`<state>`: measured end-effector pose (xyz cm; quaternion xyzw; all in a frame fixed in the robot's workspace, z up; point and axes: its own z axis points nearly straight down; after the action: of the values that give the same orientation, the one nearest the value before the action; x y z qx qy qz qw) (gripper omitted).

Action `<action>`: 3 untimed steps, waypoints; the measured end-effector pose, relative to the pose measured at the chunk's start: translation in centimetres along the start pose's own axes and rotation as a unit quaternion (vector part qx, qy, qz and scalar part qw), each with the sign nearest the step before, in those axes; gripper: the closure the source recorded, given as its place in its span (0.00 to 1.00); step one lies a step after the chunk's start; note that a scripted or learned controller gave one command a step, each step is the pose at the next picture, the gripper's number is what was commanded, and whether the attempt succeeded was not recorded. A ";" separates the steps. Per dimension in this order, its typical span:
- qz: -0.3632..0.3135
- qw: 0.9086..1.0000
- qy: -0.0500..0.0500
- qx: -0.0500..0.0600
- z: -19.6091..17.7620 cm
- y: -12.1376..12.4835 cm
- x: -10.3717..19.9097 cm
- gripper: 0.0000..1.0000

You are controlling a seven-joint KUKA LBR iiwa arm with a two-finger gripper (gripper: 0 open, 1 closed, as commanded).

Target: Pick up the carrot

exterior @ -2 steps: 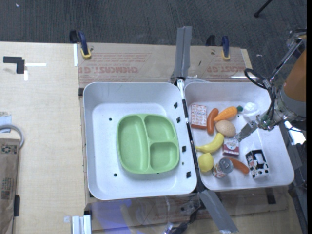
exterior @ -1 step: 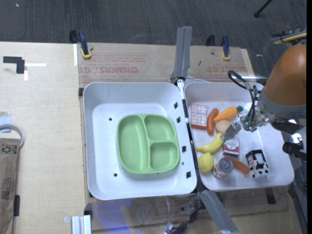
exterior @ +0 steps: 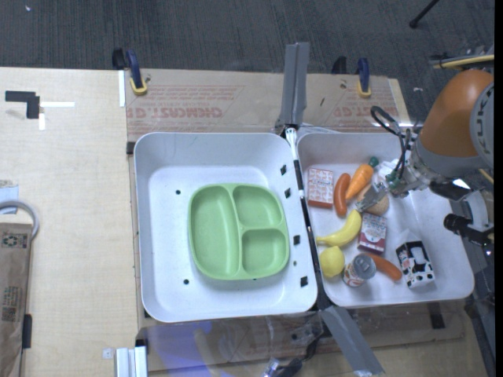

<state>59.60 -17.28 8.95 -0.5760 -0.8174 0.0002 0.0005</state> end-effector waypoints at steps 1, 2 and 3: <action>-0.039 0.999 0.000 0.001 -3.1 2.6 -2.0 0.00; -0.058 0.998 -0.001 -0.001 -0.1 6.1 -1.7 0.00; -0.103 0.995 -0.018 -0.004 -1.0 6.7 0.8 0.00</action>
<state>65.68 -14.30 9.97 -0.4890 -0.8721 0.0075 -0.0166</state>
